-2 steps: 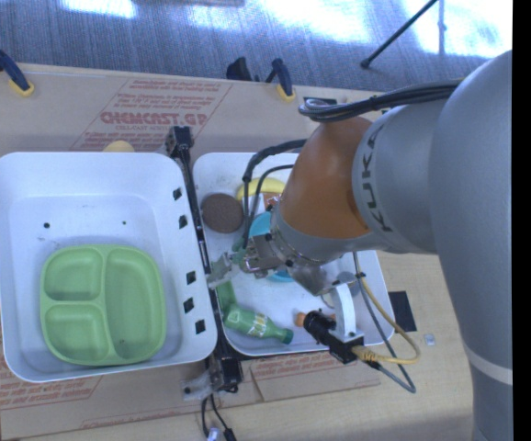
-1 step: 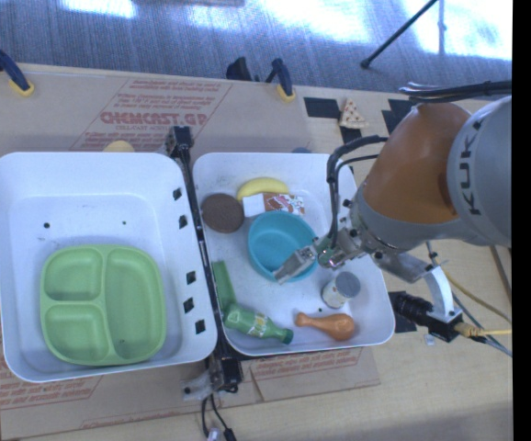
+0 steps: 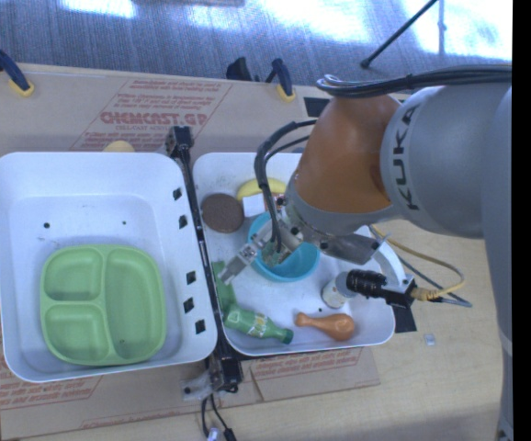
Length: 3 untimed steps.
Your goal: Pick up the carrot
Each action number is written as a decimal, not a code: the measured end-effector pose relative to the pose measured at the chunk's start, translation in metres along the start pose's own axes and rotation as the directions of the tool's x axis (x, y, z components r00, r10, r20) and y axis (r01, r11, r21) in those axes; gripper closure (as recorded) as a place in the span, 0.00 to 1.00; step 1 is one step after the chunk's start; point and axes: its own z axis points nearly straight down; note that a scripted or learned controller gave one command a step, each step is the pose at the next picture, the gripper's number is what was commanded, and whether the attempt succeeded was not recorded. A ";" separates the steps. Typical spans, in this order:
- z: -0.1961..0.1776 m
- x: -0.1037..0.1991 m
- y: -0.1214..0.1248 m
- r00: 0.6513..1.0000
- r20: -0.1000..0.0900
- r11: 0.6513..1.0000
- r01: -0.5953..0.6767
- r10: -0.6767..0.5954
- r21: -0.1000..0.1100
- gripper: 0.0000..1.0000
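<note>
- The carrot, as I take the orange tapered piece to be, lies flat on the floor of the right bin, close to its near wall. Its thin end points toward the green bottle just beside it.
- It looks like a small moulded toy, so I judge it light, stiff and fairly smooth. It is likely to roll or skid if nudged from one side, and it is not fragile.
- The best hold looks to be across the thick, rounded half, away from the bottle, with the jaws straddling the long axis. The thin end offers little to pinch.
- Farther in, the pincer hangs over the blue bowl, apart from the carrot. I cannot tell whether it is wide or narrow, and nothing is visibly in it.
- A second green piece lies by the wall between the two bins.
- Beyond the bowl sit a brown disc and a yellow thing, half hidden by the arm.
- The left bin holds a green divided plate, and both bins rest on the bench.
</note>
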 end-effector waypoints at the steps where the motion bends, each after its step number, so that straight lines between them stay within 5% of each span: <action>1: 0.010 -0.092 0.009 0.996 0.008 0.996 0.091 -0.091 -0.001 0.00; 2: -0.234 -0.036 -0.006 0.994 0.027 0.994 0.107 -0.106 -0.018 0.00; 3: -0.209 -0.041 0.046 0.969 0.009 0.969 -0.246 0.246 -0.006 0.00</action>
